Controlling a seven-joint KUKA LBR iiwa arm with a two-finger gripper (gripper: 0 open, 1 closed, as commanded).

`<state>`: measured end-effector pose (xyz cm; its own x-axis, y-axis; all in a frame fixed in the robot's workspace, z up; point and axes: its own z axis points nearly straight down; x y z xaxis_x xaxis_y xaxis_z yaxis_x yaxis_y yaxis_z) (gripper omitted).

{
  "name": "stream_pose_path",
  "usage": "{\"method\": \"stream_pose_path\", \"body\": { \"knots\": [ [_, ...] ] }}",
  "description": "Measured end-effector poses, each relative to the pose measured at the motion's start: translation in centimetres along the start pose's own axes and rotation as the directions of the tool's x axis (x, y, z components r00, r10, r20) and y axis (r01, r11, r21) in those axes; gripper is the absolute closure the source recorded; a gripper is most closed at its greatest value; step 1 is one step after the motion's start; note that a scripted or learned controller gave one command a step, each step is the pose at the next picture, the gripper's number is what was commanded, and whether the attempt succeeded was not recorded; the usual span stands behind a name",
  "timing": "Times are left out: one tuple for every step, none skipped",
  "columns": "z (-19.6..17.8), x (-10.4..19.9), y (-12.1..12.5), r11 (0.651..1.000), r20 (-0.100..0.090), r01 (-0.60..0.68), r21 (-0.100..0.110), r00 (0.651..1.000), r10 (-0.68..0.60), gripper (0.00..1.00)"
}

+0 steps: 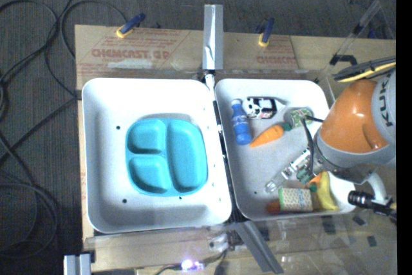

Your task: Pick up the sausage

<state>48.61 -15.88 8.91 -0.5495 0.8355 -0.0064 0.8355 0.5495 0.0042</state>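
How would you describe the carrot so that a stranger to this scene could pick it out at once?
Look in the right-hand white bin, beside the arm. Near its middle lies the carrot, slanted, just right of the blue bottle. Unlike its neighbours, it is plain orange with a green tuft at its upper right end.

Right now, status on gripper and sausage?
Gripper low in right bin, nothing seen between fingers. Sausage at near wall, under small box. Banana beside them.

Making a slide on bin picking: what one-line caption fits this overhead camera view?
Gripper reaches into the right bin among toy food, beside a blue tray in the left bin.
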Motion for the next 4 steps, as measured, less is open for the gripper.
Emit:
{"method": "stream_pose_path", "body": {
  "knots": [
    [0.1,-4.1,5.1,0.996,0.001,0.085,-0.003,0.996,-0.085,0.00],
    [0.3,-12.8,8.5,0.999,-0.002,-0.035,0.000,0.999,0.035,0.00],
    [0.4,-11.4,13.3,0.988,-0.014,0.154,0.032,0.988,-0.154,0.00],
    [0.1,-2.8,9.2,0.939,-0.001,0.344,0.000,0.939,-0.344,0.00]
  ]
}}
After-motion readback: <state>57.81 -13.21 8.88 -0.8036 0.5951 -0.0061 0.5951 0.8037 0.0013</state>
